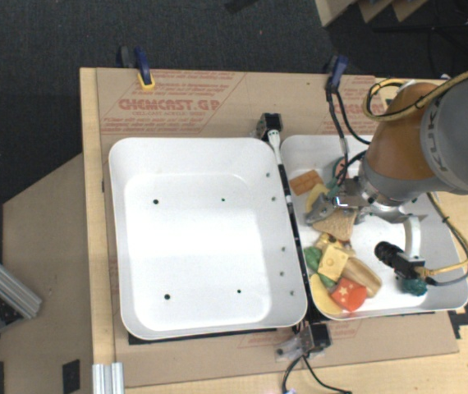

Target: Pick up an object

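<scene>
While the toys lie heaped at the near-left corner of the right bin (443,295), a red piece (350,295) and a yellow block (333,261) among them, nothing looks lifted yet. Just beyond, the gripper (330,207) sits low over a tan piece (305,182); I cannot tell its state. The grasp and lift seem left to do.
</scene>
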You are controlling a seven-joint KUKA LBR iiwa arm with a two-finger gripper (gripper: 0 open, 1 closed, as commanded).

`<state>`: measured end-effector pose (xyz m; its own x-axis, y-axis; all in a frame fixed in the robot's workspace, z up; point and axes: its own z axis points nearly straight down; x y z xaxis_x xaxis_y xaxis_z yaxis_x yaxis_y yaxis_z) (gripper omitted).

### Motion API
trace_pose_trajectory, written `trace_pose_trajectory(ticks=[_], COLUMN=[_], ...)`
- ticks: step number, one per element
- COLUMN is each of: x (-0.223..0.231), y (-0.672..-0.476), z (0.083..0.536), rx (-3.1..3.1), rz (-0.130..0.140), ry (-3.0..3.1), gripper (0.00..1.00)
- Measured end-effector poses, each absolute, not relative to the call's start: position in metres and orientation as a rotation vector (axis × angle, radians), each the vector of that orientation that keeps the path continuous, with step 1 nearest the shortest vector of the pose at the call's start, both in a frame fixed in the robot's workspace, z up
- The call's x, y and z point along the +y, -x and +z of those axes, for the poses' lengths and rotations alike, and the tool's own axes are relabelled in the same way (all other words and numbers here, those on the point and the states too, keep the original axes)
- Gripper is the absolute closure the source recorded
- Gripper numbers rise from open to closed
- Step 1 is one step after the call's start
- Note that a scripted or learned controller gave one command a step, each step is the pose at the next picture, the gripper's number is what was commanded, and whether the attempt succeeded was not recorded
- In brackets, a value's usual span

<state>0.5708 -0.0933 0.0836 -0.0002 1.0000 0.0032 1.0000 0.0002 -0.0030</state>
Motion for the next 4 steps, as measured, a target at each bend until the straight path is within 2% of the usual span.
trace_pose_trajectory(ticks=[1, 2, 3, 4], x=[-0.095, -0.175, -0.169, -0.123], y=[-0.622, -0.578, -0.581, -0.66], z=[0.085, 0.085, 0.096, 0.082], rx=[-2.227, -2.211, -2.221, -2.217], rz=[-0.004, 0.007, 0.0, 0.026], ry=[2.222, 2.229, 2.223, 2.204], gripper=[0.0, 0.0, 1.0, 1.0])
